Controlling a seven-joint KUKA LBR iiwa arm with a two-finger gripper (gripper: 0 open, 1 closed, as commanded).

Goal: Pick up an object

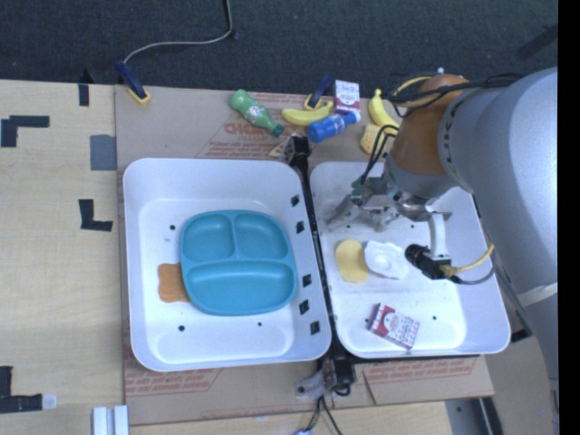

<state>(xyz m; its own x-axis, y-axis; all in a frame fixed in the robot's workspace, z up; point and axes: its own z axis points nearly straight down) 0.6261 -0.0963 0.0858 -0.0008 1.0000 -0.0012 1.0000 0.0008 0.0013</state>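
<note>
I see the tool [373, 208] low in the right white bin [471, 329], at twelve o'clock from the round yellow object [352, 260] and white crumpled object [384, 259]; I cannot tell its finger state. A red-and-white packet [393, 325] lies at six o'clock.

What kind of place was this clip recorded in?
Probably a robot lab bench set up for picking tests. Two white bins sit side by side on cardboard, the arm reaches over the right one, toy food such as a banana lies about, and cables trail across the dark floor.
</note>
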